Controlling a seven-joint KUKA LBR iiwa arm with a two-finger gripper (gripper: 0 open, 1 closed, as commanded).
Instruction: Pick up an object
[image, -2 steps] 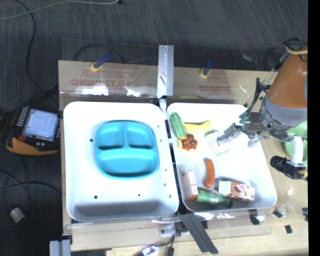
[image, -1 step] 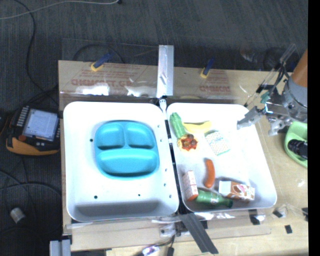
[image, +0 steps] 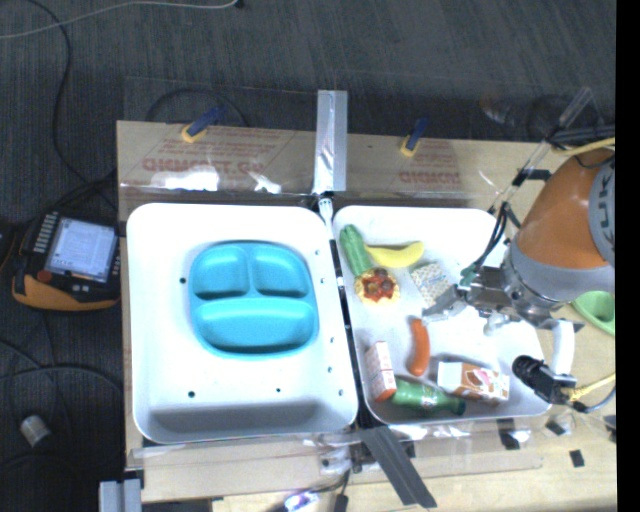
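Note:
The right bin (image: 452, 222) holds several small items. A green cucumber (image: 354, 250) and a yellow banana (image: 396, 255) lie at its far left, with a red-and-yellow piece (image: 378, 285) and a speckled packet (image: 431, 281) just below them. A red sausage (image: 419, 345) lies in the middle. Along the near edge are a small red carton (image: 379, 369), a green bottle (image: 425, 397) and an orange-and-white box (image: 473, 381). My gripper (image: 480, 298) hangs over the bin's right side, right of the speckled packet and above the box. Nothing shows between its fingers.
The left bin (image: 160, 400) holds a blue divided plate (image: 252, 298). A metal strip (image: 331, 140) rises behind the seam between the bins. A green thing (image: 600, 308) sits beyond the right bin. A handheld unit (image: 70, 255) lies on the floor at left.

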